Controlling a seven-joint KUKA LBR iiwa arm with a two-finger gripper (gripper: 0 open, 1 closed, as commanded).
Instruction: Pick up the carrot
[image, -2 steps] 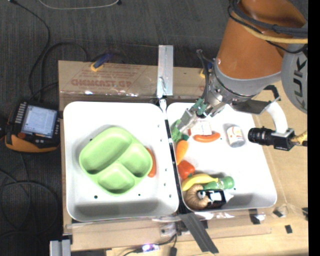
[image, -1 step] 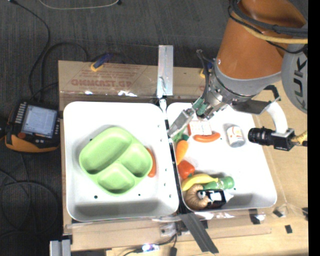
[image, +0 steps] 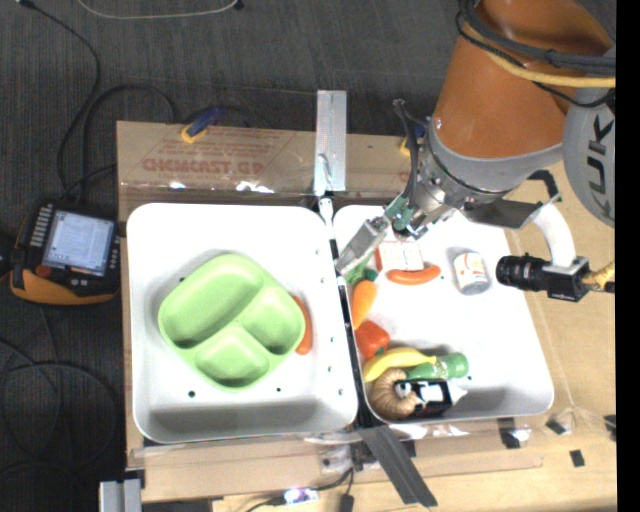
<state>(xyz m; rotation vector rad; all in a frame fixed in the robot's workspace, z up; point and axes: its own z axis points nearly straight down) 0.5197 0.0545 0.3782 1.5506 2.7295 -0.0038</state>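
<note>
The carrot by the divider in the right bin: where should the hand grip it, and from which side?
Grip the carrot across its orange middle, coming straight down from above. It lies lengthwise along the right bin's left wall, green top upward in the view, with a red-orange piece close below. So close the fingers left-right, keeping clear of the wall.

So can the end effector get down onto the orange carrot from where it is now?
Probably yes: the end effector sits just above the orange carrot, whose top looks uncovered. The white bin wall alongside could crowd it.
</note>
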